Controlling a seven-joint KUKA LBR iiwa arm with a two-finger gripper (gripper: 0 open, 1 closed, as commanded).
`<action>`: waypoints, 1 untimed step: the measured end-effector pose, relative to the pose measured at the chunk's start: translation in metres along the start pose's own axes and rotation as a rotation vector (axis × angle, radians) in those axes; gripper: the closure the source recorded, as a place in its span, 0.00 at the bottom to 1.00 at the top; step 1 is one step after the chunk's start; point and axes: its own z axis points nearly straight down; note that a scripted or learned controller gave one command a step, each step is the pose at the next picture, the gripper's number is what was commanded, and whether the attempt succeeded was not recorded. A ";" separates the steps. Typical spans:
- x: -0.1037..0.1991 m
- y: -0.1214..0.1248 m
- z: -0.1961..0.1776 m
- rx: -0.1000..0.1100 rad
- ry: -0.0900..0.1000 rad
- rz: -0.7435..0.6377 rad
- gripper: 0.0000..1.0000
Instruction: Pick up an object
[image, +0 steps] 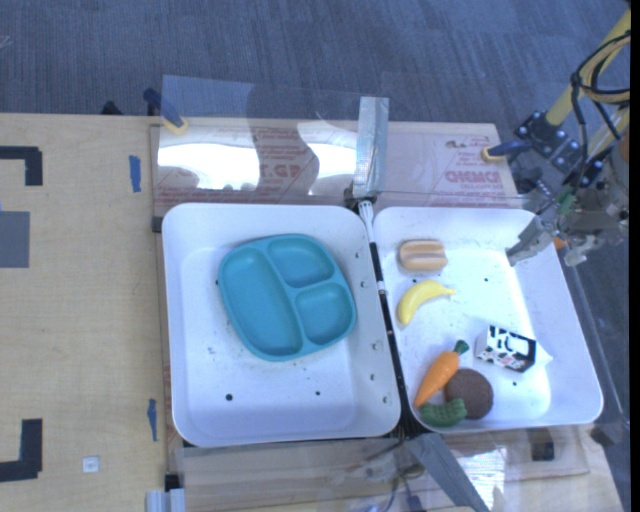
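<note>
The right bin (560, 300) holds several toy items: a hot dog bun (422, 256) at the back, a yellow banana (422, 300) below it, and an orange carrot (440, 372) near the front. A brown round piece (470, 392) and a green piece (443, 411) lie next to the carrot. A black-and-white object (505, 347) rests toward the right wall. My gripper (535, 241) hangs over the bin's back right corner, apart from all of them, with nothing seen in it.
The left bin (190, 380) carries a blue divided plate (288, 295). A clear plastic sheet and a metal strip (370, 150) stand behind the bins. Yellow cables (590, 70) run along the arm at the upper right.
</note>
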 end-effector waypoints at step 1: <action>0.038 -0.077 0.109 0.009 0.004 -0.191 0.00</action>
